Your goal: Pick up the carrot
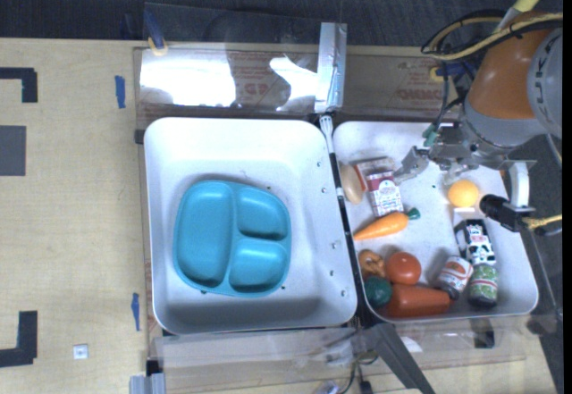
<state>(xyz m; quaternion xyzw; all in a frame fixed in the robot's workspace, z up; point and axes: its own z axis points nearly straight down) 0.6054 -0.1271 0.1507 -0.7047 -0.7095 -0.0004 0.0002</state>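
Note:
The orange carrot [384,225] with a green stem end lies on its side in the right bin [429,135], near the bin's left wall and about mid-depth. The gripper [418,160] hangs over the back half of that bin, up and to the right of the carrot and apart from it. The grey arm with its orange band [502,84] reaches in from the upper right. Nothing visible is held.
Around the carrot lie a red-and-white packet [385,197], a bun [350,183], a tomato [404,268], a red pepper [418,299], a yellow ball [463,194], a cow-patterned bottle [478,243] and a can [454,273]. The left bin [179,146] holds a blue divided plate [234,236].

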